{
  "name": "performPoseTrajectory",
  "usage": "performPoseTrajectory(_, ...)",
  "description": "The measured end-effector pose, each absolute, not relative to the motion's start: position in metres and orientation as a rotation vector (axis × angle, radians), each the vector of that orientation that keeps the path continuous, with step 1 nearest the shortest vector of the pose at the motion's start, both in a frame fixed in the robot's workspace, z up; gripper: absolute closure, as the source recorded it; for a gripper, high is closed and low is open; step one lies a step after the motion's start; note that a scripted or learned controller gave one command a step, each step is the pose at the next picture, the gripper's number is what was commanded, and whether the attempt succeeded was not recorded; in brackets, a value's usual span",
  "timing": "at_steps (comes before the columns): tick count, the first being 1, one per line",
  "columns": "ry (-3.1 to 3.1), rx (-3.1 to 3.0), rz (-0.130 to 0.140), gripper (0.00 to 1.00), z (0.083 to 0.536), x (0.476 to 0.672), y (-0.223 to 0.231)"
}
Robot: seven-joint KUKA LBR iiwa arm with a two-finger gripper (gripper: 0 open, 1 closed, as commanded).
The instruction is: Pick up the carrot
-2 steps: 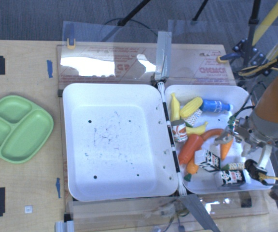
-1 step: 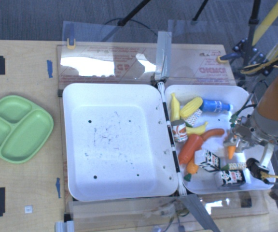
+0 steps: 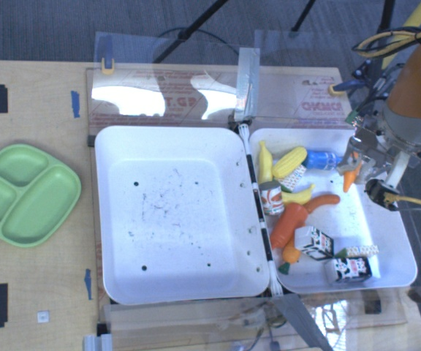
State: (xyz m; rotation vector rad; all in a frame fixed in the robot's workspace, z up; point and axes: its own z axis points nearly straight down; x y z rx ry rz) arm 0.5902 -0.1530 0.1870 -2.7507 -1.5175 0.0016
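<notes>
Orange and tapered, the plastic carrot (image 3: 289,226) lies in the right white bin (image 3: 389,251), well apart from the claw (image 3: 355,168), down and toward the left bin. Its thick end points up, its green tip near the divider. Whether the claw is clenched I cannot tell. Around the carrot lie a yellow banana (image 3: 265,161), a corn cob (image 3: 289,160), a blue bottle (image 3: 320,159), a red sausage (image 3: 321,202) and two small cartons (image 3: 352,266). The left white bin (image 3: 174,210) sits beside it.
</notes>
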Motion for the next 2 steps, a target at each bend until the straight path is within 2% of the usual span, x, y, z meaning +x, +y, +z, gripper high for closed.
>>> performPoseTrajectory(1,-1.254,-2.881,0.002,1.0,0.207,0.616,-0.201)
performPoseTrajectory(2,-1.215,-2.893,0.006,1.0,0.2,0.595,-0.126)
